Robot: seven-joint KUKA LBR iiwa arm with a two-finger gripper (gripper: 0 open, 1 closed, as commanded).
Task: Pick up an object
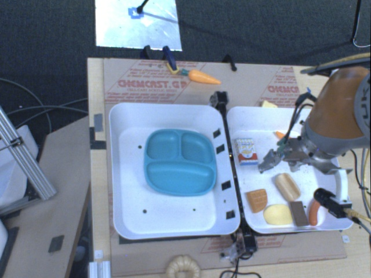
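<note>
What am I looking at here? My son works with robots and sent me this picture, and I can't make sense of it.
The one camera sits above a workbench, looking down at a slant. The grey and orange shape on the right is a robot arm reaching in; its gripper hangs over the right bin, among the toy food there. Nothing can be seen held in it.

Two shallow white bins sit side by side. The left bin holds a blue divided plate. The right one holds a small carton, a bread roll, an orange piece, a yellow piece and a sausage. A toy carrot lies on the cardboard behind the bins.
</note>
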